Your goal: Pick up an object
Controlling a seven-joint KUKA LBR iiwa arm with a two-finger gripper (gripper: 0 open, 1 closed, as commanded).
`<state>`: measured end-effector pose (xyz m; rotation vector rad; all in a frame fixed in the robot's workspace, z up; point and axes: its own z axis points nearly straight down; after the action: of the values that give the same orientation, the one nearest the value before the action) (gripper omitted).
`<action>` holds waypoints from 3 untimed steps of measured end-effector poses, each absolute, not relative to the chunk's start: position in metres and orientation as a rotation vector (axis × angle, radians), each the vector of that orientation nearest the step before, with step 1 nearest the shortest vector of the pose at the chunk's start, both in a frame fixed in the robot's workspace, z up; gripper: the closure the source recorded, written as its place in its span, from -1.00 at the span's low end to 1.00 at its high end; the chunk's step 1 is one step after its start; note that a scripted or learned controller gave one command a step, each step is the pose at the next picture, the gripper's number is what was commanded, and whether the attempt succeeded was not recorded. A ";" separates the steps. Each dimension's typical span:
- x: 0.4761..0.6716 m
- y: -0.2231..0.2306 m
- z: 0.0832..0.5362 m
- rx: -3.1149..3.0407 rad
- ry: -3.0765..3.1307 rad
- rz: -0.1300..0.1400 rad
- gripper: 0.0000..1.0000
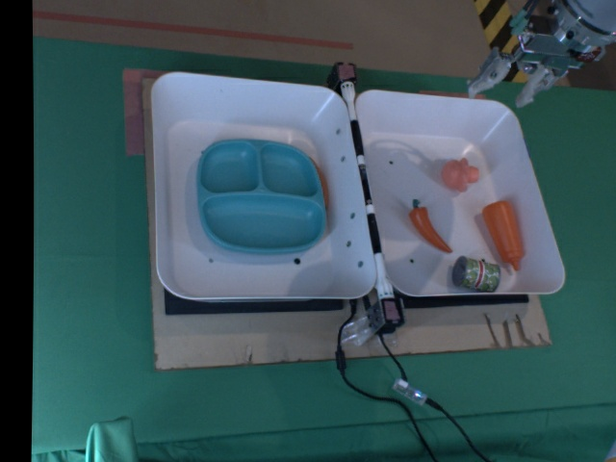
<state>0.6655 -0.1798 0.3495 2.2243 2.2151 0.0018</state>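
Observation:
In the right bin point(539, 258) lie a pale pink toy point(461, 173), a small red chili pepper point(428, 227), an orange carrot point(503, 232) and a small green-labelled can point(475, 273) on its side. My gripper point(503, 84) hovers above the bin's far right corner, open, with nothing between its fingers. It stands well back from all the objects, the pink toy being the closest.
The left bin point(183, 268) holds a teal divided plate point(260, 196). A black hinge strip point(364, 191) runs between the bins. Cables point(404, 393) trail over the green cloth at the front. Yellow-black hazard tape point(491, 3) marks the floor behind.

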 end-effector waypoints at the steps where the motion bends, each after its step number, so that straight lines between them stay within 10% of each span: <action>1: 0.695 -0.124 0.264 2.222 2.218 0.000 -1.00; 2: 0.697 -0.110 0.193 2.222 2.216 -0.002 -1.00; 3: 0.660 -0.132 0.186 2.212 2.208 0.013 -1.00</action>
<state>0.6599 -0.1321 0.1863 2.2125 2.2079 0.0132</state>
